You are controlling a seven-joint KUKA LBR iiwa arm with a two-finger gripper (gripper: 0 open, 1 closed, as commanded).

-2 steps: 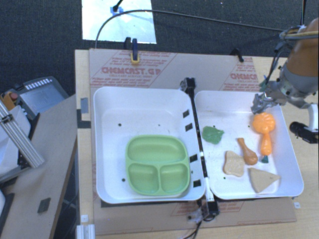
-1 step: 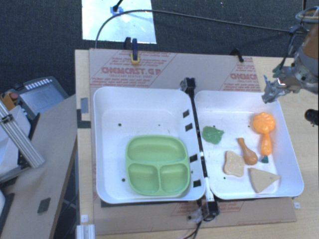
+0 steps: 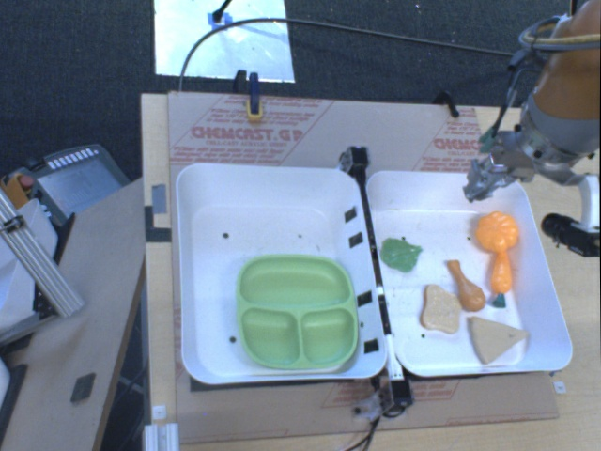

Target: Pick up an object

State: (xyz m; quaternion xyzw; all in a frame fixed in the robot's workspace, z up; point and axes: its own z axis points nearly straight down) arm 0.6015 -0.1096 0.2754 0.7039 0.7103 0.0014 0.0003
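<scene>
So the arm (image 3: 563, 73) came in from the right, orange band up near the top right corner, wrist angled down and toward the left so the pincer (image 3: 481, 184) hung over the back right part of the right bin (image 3: 554, 346). It sat just above the bin's far wall area, with nothing between its tips as far as I could see. Whether the tips were spread or closed, honestly couldn't tell, too small and blurry.

All the grabbable stuff was in that right bin. An orange toy carrot-looking thing (image 3: 498, 247) lay nearest the pincer, a bit in front of it and to the right, not touching it. A small drumstick-shaped piece (image 3: 464, 286) lay just left of that, close to a tan bread-slice shape (image 3: 440, 309). A pale wedge (image 3: 494, 338) sat in the front right corner of the bin, and a green leafy blob (image 3: 401, 254) lay toward the bin's left side near the divider.

The left bin (image 3: 202, 214) had a green divided tray (image 3: 297, 310) sitting in its front half. Both bins rested on a cardboard sheet (image 3: 310, 125) on the surface.
</scene>
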